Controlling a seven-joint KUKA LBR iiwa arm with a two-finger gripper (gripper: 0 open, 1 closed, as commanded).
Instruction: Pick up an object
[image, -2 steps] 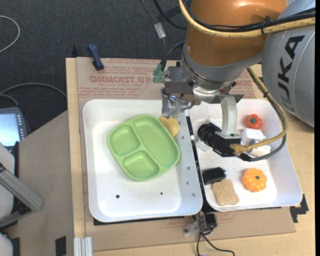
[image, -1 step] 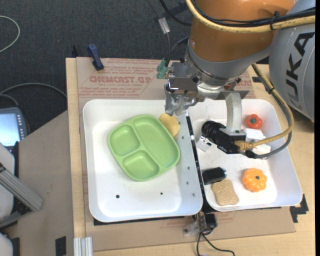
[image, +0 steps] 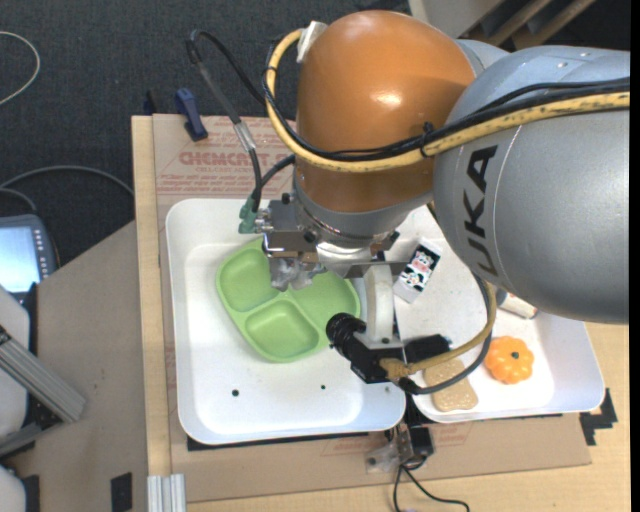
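Note:
A light green divided plate (image: 272, 318) lies in the left bin (image: 205, 400), toward its right side. My gripper (image: 288, 268) hangs low over the plate's upper compartments, close to or touching its surface; the bulky orange and grey wrist covers most of it from above. In the right bin (image: 572, 392) lie a small orange pumpkin (image: 508, 360), a tan biscuit-like piece (image: 452, 388) and a black-and-white cow-patterned item (image: 418, 270). The arm hides much of the right bin.
A black cable with a plug (image: 352, 350) loops from the wrist over the divide between the bins. Both bins rest on a cardboard sheet (image: 215, 150). A blue clip (image: 190, 112) sits at its back left corner.

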